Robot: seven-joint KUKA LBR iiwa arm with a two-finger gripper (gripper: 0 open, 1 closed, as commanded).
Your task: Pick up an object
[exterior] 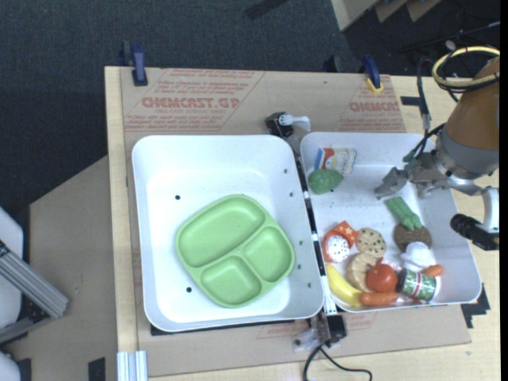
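The pincer [394,182] hovers over the right bin [468,280], whether open or closed I cannot tell.

Dark, perhaps carpeted floor [198,22] around bench [206,94]

On the table [119,213] two bins sit side by side. The left bin [159,165] holds a divided tray [234,250]. The right bin [468,280] holds a carton [340,160] at its far left and toy food [373,272] heaped along its near side.
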